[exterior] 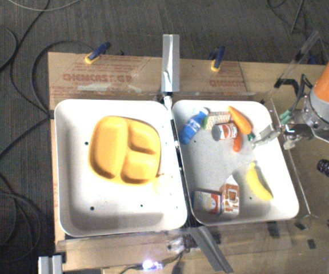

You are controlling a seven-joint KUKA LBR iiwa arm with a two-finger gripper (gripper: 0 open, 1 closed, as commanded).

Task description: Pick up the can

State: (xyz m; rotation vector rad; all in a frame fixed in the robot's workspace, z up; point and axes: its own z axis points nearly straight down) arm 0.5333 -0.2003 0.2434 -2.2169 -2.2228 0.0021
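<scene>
The can — a small metal tin with a red-and-white label — is lying on its side in the upper part of the right bin, its silvery end facing left, touching nothing that grips it.

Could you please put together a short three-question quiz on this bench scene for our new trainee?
1. True or false: the yellow divided tray lies in the left bin.
2. What lies nearest the can in the right bin? A) banana B) carrot C) carton
3. Fill in: the gripper is at the right bin's ____ rim.

Key
1. True.
2. B; the carrot runs just right of the can, while the banana and carton lie toward the near edge.
3. Right; it sits beside the carrot's end, not over the can.
</scene>
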